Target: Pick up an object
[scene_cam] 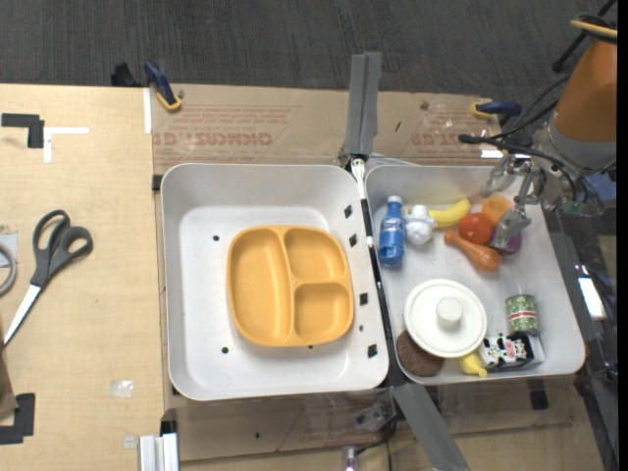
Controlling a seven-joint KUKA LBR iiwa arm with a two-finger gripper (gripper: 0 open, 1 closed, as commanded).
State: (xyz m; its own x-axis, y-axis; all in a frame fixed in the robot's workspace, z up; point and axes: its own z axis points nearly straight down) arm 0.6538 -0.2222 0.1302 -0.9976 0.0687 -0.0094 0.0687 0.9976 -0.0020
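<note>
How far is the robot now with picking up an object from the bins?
Done: the claw has reached the right bin and sits low at its far right corner, over the tomato, carrot and a purplish item. In hand: nothing visibly gripped, and all items lie in the bin. Left: closing on one object and lifting it out.

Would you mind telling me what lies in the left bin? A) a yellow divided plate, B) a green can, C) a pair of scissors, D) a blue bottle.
A: the yellow divided plate sits alone in the left bin, while the blue bottle and green can are in the right bin and the scissors lie on the bench outside both bins.
</note>
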